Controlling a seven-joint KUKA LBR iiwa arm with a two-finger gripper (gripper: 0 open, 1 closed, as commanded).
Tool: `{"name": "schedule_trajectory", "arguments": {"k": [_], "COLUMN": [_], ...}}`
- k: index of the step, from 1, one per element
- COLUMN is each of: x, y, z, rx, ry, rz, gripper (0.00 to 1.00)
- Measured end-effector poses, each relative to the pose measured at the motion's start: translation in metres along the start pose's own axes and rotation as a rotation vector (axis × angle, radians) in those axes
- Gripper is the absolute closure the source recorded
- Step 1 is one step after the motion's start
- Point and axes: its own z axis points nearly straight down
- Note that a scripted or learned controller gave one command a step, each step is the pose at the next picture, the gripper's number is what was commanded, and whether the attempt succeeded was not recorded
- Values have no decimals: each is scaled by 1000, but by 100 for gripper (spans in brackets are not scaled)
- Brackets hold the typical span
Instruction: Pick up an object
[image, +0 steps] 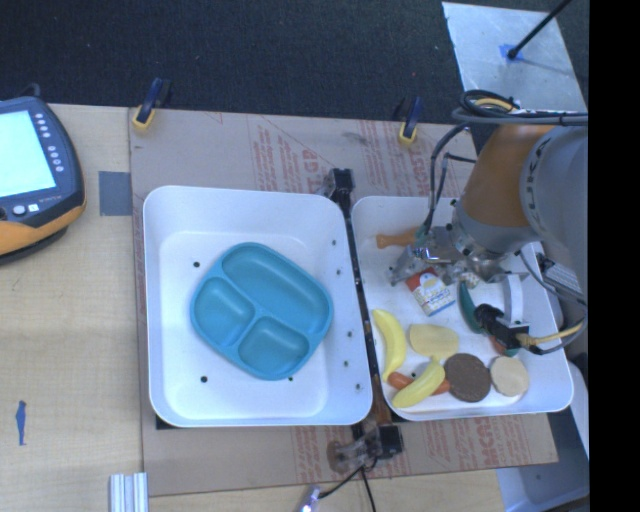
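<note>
Left bin (160, 300): I see plain white.
Divided plate (261, 311): solid sky blue.
Right bin (372, 215): white.
Bananas (391, 341): yellow, two of them near its front left corner.
Round pieces (467, 377): one dark brown, one pale tan beside it.
Small carton (433, 295): white with red and blue print, I think; it's blurry.
Arm (520, 190): grey with an orange band.
Bench (60, 330): light wood.

White shallow bins: you have two (255, 205) (540, 398).
Blue divided plastic plate: one (262, 311).
Yellow toy bananas: two (390, 341) (421, 384).
Round flat discs: you can count two, brown (467, 377) and tan (509, 377).
Pale yellow potato-like lump: one (433, 340).
</note>
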Motion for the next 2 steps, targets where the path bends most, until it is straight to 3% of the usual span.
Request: {"name": "schedule_trajectory", "arguments": {"k": [2], "x": [12], "y": [21], "z": [-1], "rx": [-2], "ry": [0], "rz": [-2], "gripper": [0]}}
